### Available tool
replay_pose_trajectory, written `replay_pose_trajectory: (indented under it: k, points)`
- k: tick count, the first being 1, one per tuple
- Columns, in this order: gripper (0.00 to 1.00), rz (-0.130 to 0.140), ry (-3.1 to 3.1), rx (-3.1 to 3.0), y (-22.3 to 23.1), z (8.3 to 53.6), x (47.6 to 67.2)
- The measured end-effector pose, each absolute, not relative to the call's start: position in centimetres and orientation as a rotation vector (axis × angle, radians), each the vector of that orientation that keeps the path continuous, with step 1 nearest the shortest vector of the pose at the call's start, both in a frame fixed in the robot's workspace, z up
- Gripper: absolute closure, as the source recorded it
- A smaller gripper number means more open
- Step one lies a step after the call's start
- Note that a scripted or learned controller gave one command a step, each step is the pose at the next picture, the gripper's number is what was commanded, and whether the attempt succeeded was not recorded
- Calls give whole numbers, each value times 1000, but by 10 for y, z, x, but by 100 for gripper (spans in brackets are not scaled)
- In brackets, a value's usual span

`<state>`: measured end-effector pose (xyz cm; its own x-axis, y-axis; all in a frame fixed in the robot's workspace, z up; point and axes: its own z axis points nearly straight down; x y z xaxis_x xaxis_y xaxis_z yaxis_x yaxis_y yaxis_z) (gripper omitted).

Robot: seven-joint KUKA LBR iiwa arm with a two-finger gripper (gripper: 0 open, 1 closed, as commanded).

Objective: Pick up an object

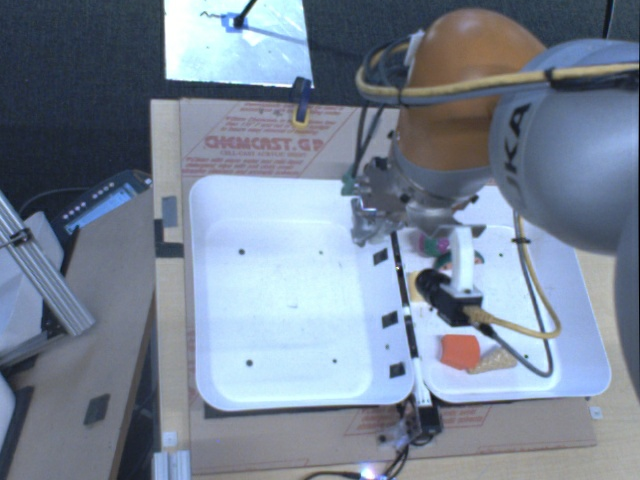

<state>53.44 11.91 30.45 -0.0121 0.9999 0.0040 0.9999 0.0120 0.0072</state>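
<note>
Bench: brown board (270, 143) with red printed lettering lies under two shallow white bins; dark textured backdrop behind, with a pale reflective sheet (238, 26) at the top.
Left bin (290, 298): white, a few small dark dots on its floor.
Right bin (570, 368): white, sits just beside the left bin; a row of small black clips runs along the seam between them.
Arm (530, 108): grey, with an orange band (465, 53), reaches in from the right and hangs over the upper part of the right bin, covering much of it.
Gripper (368, 218): metal assembly below the wrist, positioned over the seam between the bins near their upper ends; whether it is released or clenched cannot be told, and no object is visible in it.
Cabling: yellow cable (525, 313) and a black cable loop from the arm down across the right bin to a black connector (445, 298).
Orange object (460, 351): lies on the right bin floor near its lower edge, well apart from the gripper.
Tan object (495, 361): wedge-shaped, touching the orange object on its right.
Other contents: a small green and pink item (434, 242) lies partly hidden beneath the arm; identity not discernible.
Left surroundings: grey device with a blue strip (100, 201) and a metal rail (40, 278) on a side table.
</note>
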Motion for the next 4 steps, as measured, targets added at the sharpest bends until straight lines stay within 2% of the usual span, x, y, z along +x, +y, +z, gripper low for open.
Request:
replay_pose_trajectory:
  k: [1,2,3,4]
  points:
    - [100,30,2221,2207,126,501,524]
    - [100,11,2217,2217,120,538,580]
    - [100,2,2215,2221,77,531,672]
    - [100,-18,2235,2222,111,374,647]
